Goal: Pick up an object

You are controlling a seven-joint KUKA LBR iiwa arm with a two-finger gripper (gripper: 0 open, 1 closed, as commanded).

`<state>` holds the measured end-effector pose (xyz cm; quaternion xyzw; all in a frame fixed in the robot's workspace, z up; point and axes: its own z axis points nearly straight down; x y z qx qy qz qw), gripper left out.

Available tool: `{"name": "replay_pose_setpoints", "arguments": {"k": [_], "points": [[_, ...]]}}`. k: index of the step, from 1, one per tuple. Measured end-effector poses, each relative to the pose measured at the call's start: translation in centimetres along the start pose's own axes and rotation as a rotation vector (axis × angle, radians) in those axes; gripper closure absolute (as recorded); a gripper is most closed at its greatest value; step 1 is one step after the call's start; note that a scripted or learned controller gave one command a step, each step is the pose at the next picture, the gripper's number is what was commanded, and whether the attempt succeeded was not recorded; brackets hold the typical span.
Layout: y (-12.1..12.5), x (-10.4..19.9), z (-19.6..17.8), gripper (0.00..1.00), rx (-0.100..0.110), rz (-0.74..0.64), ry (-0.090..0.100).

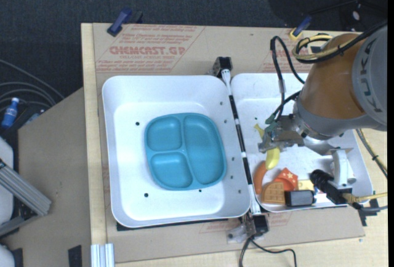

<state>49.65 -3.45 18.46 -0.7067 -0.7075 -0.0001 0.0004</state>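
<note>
My gripper (272, 135) hangs low over the left part of the right bin (246, 90), with the orange-banded arm (332, 84) covering much of that bin. A small yellow piece (272, 154) lies just under and in front of the gripper, and another yellow bit (259, 130) shows at its left. Nearer the front wall sit an orange rounded piece (261, 174), a red-orange block (286, 180) and a black block (299, 198). Whether anything is held cannot be made out.
The left bin (117, 136) holds a blue divided plate (184, 151). A black ridge (237, 130) separates the two bins. Cables (280, 69) loop over the right bin's back. White and black hardware (335, 176) sits at the right bin's front right.
</note>
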Motion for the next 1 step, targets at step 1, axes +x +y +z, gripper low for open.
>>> {"name": "replay_pose_setpoints", "arguments": {"k": [1], "points": [[-1.73, 8.21, -5.31, 1.0, 0.001, -0.001, 0.0]]}}
